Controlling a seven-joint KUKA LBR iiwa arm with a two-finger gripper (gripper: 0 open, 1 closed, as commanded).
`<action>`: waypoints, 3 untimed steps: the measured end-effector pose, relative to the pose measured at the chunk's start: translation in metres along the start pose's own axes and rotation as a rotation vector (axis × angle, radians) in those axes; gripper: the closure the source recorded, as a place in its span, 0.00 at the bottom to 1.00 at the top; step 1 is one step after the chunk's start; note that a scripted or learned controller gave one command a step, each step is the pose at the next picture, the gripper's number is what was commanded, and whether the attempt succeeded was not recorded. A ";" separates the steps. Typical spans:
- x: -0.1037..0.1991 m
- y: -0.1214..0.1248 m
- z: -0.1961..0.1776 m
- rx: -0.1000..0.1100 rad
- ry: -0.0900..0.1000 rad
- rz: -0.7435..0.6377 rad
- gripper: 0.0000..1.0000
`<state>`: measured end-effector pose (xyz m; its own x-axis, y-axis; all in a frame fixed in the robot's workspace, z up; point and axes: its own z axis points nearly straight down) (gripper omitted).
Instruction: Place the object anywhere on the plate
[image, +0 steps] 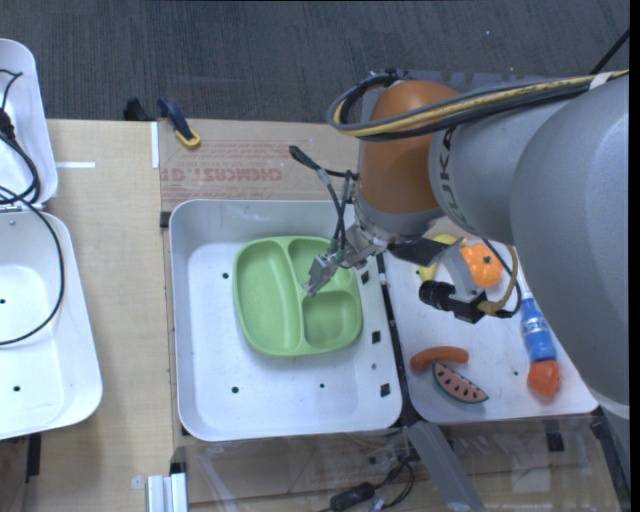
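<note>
While my tool (322, 272) hangs over the divider of the green three-compartment plastic plate (296, 296) in the left white bin (200, 330), I cannot tell whether it is open or closed, nor whether it carries anything. Candidate objects lie in the right white bin (500, 385): an orange sausage-shaped toy (440, 356), a watermelon slice toy (459, 383), a blue bottle (535, 332). I would descend slowly, release low inside one compartment, then lift straight up.
</note>
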<state>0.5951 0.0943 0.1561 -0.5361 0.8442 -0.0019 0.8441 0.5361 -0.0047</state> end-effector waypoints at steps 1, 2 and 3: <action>-0.002 -0.001 -0.008 0.001 -0.001 0.003 1.00; -0.002 -0.001 -0.008 0.001 0.000 0.004 0.00; -0.004 -0.001 -0.017 0.002 -0.001 0.006 1.00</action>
<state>0.5963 0.0906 0.1730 -0.5312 0.8473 -0.0030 0.8473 0.5311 -0.0062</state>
